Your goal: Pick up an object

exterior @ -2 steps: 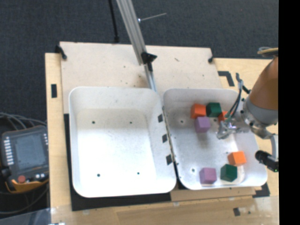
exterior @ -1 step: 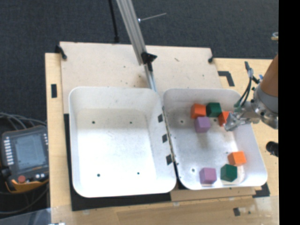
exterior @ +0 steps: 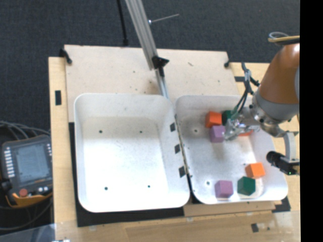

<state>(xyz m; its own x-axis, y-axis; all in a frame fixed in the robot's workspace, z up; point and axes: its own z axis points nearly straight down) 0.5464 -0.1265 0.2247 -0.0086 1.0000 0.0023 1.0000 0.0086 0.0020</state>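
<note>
In the right bin an orange block and a purple block lie together near the back, with a dark green piece just behind them. My gripper hangs low right beside the purple block, on its right. A strip of orange shows under the gripper. At the front of the bin lie a second purple block, a green block and an orange block.
The left bin sits beside the right one. A slanted metal pole rises from the bench behind the bins. A pendant with a screen lies at the far left, off the bench.
</note>
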